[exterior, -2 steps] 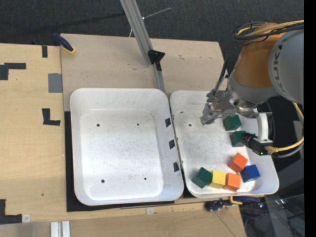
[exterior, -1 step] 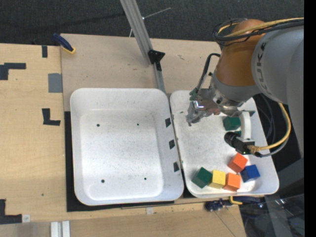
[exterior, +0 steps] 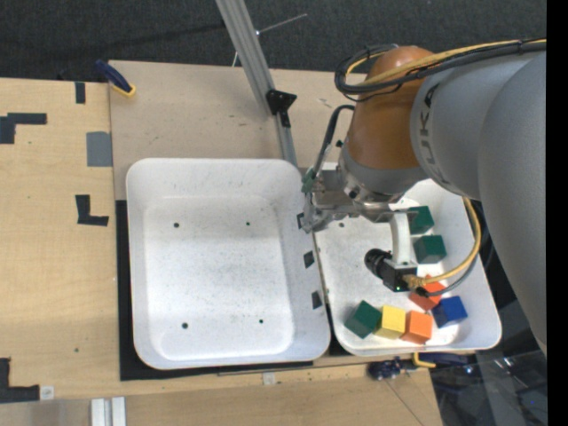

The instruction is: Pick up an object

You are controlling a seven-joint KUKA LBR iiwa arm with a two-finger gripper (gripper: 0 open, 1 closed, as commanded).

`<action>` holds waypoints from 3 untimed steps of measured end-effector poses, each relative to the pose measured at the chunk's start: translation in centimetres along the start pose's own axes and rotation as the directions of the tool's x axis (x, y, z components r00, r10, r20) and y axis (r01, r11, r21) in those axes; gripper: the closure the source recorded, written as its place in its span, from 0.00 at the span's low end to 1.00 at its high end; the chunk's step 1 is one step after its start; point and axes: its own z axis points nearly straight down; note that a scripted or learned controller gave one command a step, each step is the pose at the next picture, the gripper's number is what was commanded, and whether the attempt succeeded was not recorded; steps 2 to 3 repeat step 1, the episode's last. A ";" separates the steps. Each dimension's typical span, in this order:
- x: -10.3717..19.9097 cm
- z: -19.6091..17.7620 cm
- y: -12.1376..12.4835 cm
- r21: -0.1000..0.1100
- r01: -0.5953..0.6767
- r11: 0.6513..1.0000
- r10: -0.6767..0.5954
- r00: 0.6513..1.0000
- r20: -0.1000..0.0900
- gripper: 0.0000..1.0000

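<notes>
The grey arm's end effector (exterior: pixel 312 209) hangs over the far left edge of the right white shallow bin (exterior: pixel 344 278), just beside the left white shallow bin (exterior: pixel 213 260). Whether it is open or closed I cannot tell. In the right bin's near part lie a green cube (exterior: pixel 362 318), yellow cube (exterior: pixel 392 319), orange cube (exterior: pixel 418 327) and blue cube (exterior: pixel 452 310). Two dark green blocks (exterior: pixel 429 248) lie farther back.

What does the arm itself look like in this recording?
The arm is smooth grey with thick rounded links and a glossy orange band above the wrist. Yellow and black cables loop over the band. The gripper is bare grey metal.
</notes>
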 end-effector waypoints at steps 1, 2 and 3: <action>5.3 0.5 -0.9 0.000 0.000 1.000 0.000 1.000 0.001 1.00; 5.3 0.5 -0.9 0.000 0.000 1.000 0.000 1.000 0.001 1.00; 5.3 0.5 -0.9 0.000 0.000 1.000 0.000 1.000 0.001 1.00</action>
